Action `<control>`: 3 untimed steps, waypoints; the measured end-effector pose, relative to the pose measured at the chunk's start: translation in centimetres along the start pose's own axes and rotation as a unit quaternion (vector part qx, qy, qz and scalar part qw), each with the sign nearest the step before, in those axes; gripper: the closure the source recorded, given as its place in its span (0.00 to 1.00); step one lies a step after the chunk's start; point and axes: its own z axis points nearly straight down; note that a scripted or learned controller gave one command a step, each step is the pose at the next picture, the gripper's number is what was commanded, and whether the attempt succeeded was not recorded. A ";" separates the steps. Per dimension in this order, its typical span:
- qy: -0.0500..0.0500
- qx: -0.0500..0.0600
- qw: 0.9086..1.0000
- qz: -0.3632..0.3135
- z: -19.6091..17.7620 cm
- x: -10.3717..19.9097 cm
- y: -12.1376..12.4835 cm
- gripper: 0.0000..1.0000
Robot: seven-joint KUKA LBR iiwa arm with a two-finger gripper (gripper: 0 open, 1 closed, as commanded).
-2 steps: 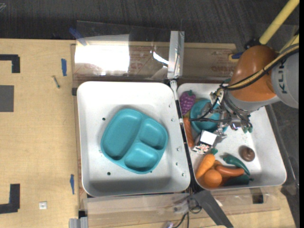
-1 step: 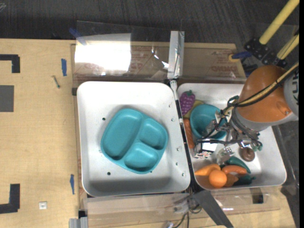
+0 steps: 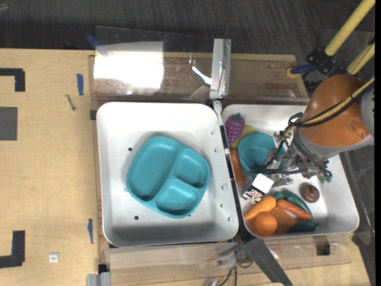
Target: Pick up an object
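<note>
Hand point(image 3: 284, 167) hovers low in the right white bin point(image 3: 342, 210), finger spread hard to tell under clutter. Small white card-like object point(image 3: 259, 186) lies just at its 8 o'clock, apparently not gripped.

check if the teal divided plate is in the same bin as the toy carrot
No, the teal divided plate lies in the left bin, while the toy carrot lies in the right bin.

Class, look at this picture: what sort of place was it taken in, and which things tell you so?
Probably a robotics lab test bench. A robot arm reaches over two white bins, one holding a teal divided plate, the other toy food such as plastic grapes and an orange.
</note>
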 end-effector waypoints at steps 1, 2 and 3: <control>0.012 -0.003 0.997 0.076 -8.1 -8.3 5.4 1.00; 0.045 -0.013 0.990 0.131 -8.7 -12.1 3.2 1.00; 0.048 -0.014 0.990 0.130 -9.4 -12.1 3.4 1.00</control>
